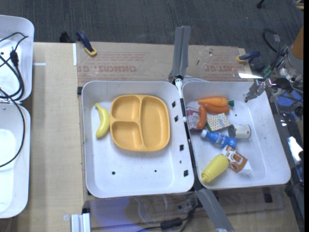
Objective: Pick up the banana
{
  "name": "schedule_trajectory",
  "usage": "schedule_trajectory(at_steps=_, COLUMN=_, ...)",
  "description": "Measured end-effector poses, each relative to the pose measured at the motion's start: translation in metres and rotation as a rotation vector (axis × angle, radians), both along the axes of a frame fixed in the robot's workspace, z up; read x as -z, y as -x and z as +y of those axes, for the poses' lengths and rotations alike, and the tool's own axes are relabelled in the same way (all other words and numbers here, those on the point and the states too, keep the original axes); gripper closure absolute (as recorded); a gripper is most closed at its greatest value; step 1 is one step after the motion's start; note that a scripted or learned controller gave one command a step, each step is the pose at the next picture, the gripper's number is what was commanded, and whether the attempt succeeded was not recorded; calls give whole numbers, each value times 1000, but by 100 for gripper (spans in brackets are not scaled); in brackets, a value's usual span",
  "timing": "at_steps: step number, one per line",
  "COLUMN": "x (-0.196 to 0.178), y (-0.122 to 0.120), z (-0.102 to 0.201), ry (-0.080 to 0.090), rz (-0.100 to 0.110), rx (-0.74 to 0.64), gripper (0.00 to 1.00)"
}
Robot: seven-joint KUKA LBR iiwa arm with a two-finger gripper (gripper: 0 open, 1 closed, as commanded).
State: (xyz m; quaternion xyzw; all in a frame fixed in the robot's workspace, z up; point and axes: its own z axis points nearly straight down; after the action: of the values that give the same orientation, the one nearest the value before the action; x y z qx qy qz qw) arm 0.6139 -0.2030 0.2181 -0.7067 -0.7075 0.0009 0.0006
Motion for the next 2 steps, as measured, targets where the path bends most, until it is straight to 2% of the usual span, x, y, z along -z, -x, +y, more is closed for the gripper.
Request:
schedule_trajectory(at_steps=1, x=0, y=0, z=0, ry=0, rz=0, rx=0, gripper=0)
schedule_trajectory(at_steps=2, x=101, y=62, z=32, ry=-1, rz=1, rx=12, gripper=0)
